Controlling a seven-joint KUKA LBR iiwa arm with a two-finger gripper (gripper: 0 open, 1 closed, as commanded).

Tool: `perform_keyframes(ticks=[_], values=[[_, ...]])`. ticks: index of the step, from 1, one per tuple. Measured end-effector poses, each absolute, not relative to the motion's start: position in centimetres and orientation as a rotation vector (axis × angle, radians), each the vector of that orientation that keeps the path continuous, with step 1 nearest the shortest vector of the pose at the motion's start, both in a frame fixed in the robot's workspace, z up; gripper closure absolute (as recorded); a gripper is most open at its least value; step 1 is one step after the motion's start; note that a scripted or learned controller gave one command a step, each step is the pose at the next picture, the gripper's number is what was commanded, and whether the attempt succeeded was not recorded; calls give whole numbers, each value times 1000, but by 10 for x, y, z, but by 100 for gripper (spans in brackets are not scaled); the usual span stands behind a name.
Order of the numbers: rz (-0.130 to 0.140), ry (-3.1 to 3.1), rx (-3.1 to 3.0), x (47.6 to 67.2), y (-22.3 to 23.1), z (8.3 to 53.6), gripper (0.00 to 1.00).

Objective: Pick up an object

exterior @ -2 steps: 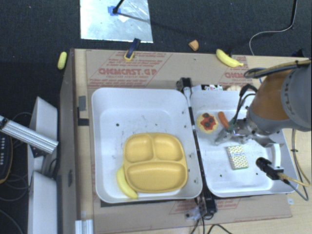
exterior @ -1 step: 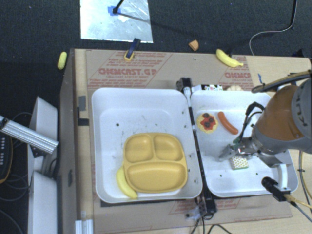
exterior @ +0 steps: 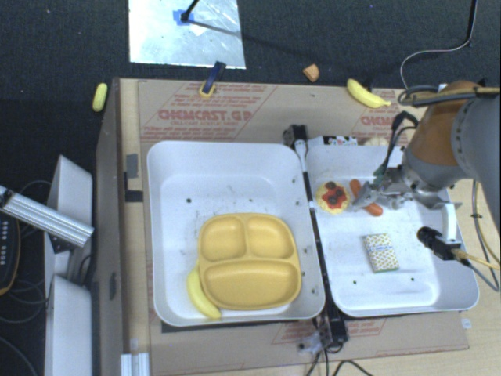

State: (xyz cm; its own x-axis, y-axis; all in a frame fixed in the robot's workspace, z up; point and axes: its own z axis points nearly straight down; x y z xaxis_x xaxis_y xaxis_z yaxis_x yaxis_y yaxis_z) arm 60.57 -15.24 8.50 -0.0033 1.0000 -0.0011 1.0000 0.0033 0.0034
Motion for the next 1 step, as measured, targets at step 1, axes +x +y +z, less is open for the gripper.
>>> perform_keyframes(ticks=[1], values=[[1, 2223, 2221, 504, -126, 84, 0]])
